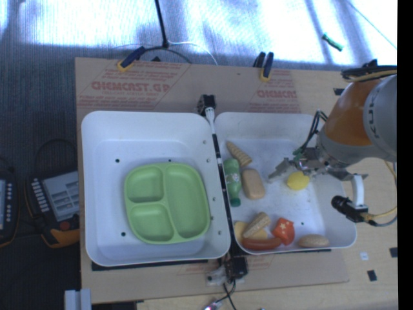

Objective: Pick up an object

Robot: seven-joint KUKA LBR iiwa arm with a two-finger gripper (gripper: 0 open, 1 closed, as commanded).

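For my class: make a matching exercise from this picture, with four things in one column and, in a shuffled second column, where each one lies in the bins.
Things
1. green divided plate
2. green bottle
3. yellow round piece
4. red pepper

Places
A. just under the tool, in the right bin
B. near the right bin's front edge
C. in the middle of the left bin
D. in the right bin, along the wall between the two bins

Pairs: 1-C, 2-D, 3-A, 4-B

Brown board-topped bench (116,86) bearing two white bins side by side, left bin (97,173), right bin (277,124).
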